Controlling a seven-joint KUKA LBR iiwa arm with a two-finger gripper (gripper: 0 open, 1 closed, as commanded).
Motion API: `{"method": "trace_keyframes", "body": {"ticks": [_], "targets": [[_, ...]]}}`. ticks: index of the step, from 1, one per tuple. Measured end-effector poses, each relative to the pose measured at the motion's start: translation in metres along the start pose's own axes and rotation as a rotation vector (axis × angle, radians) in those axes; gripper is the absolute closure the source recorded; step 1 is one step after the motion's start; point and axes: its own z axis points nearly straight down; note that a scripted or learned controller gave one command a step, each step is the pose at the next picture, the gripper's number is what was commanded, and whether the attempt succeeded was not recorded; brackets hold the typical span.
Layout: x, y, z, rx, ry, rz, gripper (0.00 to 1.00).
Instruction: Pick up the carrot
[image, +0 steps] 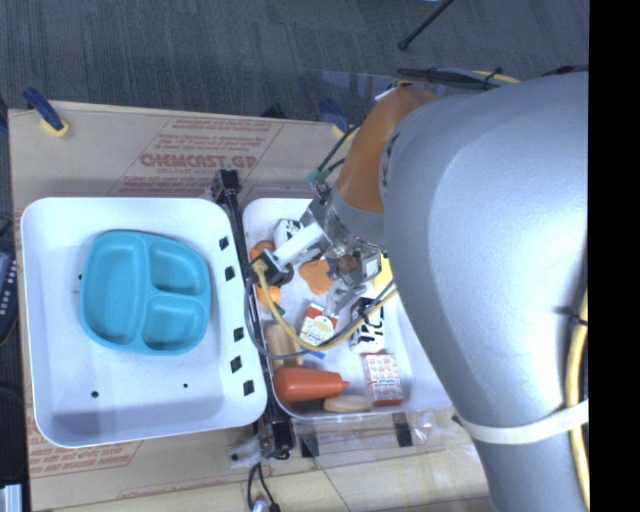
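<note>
the gripper (335, 262), jaw state not discernible, hangs low over the clutter in the right bin (428, 392), while the carrot (309, 383) lies apart by that bin's near edge; approach step in hand, next move calls for repositioning nearward.

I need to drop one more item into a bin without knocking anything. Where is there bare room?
Left bin: bare floor in front of the blue plate and along its left wall. Right bin is crowded: gripper, carrot and small packets.
</note>
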Motion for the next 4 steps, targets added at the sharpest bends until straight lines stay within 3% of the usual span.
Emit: {"method": "trace_keyframes", "body": {"ticks": [1,2,3,4], "targets": [[-0.038,0.054,0.104,0.001,-0.009,0.029,0.0],[0.029,0.047,-0.002,-0.002,0.008,0.143,0.0],[0.061,0.086,0.075,-0.014,0.026,-0.059,0.0],[0.01,-0.014,-0.001,0.0,0.004,-0.172,0.0]]}}
